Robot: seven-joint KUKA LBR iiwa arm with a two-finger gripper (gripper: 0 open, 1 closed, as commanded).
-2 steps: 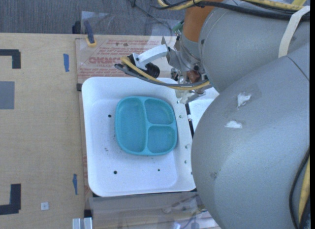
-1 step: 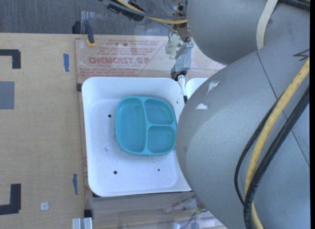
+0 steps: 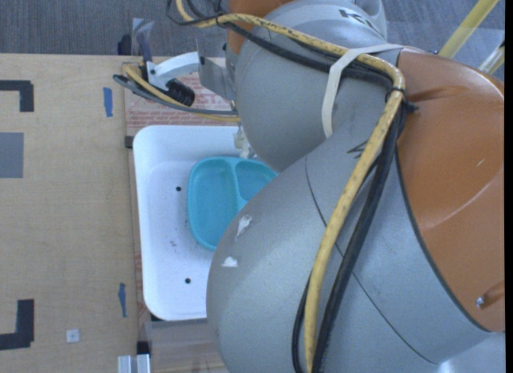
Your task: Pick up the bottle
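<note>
Blue divided plate (image 3: pixel 212 199) and white bin (image 3: pixel 160 235) partly behind arm (image 3: pixel 337 203)

Robot lab: plywood bench (image 3: pixel 64 203) with black tape markers (image 3: pixel 22 95), cabled industrial arm (image 3: pixel 361 203), white bin (image 3: pixel 160 227)

Evenly and softly lit, without harsh shadows or glare, slightly soft throughout, with the close arm (image 3: pixel 361 203) on the right blurriest.

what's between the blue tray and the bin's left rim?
Bare white bin floor with small dark specks, between the blue tray and the bin rim, per the camera view.
</note>
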